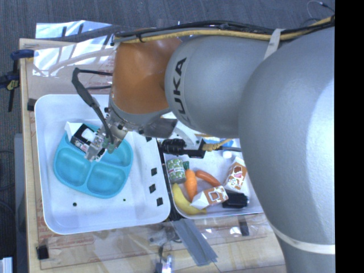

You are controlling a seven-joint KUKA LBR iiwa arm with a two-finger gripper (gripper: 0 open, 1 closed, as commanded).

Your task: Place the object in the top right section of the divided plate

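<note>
In the camera view, the pincer (98, 147) is hanging low over the blue divided plate (94, 166), which is lying in the left white bin (85, 215). The tip is sitting at the plate's upper edge, just above the ridge splitting its sections. A small black-and-white object (82, 136) is lying right against the pincer on its upper-left side, resting on the plate's upper left rim; whether the fingers are gripping it or merely touching it I cannot tell. The top right section (118, 152) is lying just right of the tip, so the coming move looks like a short shift rightward. The right bin (250, 209) is carrying a banana (185, 201), a carrot (191, 183) and small cartons.
</note>
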